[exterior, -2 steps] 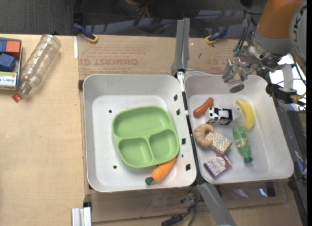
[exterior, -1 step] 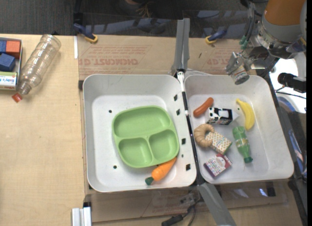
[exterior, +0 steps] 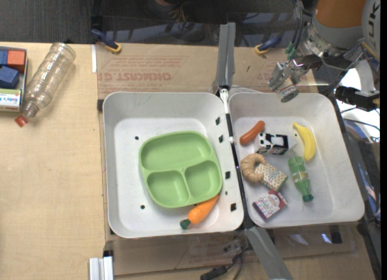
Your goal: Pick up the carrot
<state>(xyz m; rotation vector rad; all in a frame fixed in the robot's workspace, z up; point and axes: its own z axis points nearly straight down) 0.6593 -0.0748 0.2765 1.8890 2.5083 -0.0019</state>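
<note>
Far left on the bench, a box of coloured blocks is sitting at the edge, with a clear plastic bottle lying on its side just beside it, red cap pointing toward the near-left. Left bin is holding a green divided plate. The carrot is lying in that bin, touching the plate's near-right edge, green top pointing left, nothing gripping it. Right bin is carrying a sausage, a small black-and-white carton, a banana, a bagel touching a patterned packet, a green bottle and a pink-and-white packet. The gripper is hanging over the far rim of the right bin, well apart from the carrot, holding nothing; can't tell how far the fingers are apart from this angle.
</note>
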